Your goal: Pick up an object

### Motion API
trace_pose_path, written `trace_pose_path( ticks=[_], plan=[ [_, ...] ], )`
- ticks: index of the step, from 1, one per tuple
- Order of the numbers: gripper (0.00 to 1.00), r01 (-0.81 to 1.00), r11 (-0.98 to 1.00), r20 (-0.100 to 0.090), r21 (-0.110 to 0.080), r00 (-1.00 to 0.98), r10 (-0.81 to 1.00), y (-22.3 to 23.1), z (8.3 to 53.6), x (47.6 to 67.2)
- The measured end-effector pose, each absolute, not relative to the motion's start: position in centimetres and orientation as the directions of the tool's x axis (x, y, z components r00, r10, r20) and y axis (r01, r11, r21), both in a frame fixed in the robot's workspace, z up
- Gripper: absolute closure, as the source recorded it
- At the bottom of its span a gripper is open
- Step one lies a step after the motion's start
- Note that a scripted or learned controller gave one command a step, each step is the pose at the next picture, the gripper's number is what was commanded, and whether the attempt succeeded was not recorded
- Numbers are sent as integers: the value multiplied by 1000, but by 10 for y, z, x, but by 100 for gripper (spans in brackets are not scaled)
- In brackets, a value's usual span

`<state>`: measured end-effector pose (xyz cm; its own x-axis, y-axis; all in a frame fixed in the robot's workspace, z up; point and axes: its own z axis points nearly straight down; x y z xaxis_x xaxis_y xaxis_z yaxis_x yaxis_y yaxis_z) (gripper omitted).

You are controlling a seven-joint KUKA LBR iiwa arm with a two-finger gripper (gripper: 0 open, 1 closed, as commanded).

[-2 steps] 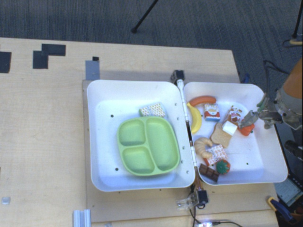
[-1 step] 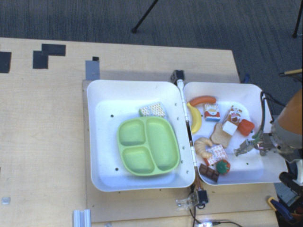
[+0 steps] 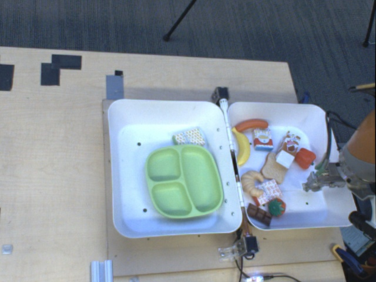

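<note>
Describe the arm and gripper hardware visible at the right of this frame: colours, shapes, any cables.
The arm is grey with an orange band above the wrist. The gripper is a small, pale grey metal assembly over the right bin. A thin dark cable runs beside it.

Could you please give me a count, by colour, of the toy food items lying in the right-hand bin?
Red or orange: 3 (sausage, red block, strawberry)
Yellow: 1 (banana)
Tan or brown: 3 (croissant, bread slice, chocolate bar)
White printed packets: 3 ()
Total: 10
</note>
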<state>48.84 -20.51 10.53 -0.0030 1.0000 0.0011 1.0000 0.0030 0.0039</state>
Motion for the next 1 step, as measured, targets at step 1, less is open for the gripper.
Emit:
trace_pose_path(
  ticks=[1],
  plan=[
    [0, 1000, 3, 1, 4, -3, 1000, -205, 105, 488]
  ],
)
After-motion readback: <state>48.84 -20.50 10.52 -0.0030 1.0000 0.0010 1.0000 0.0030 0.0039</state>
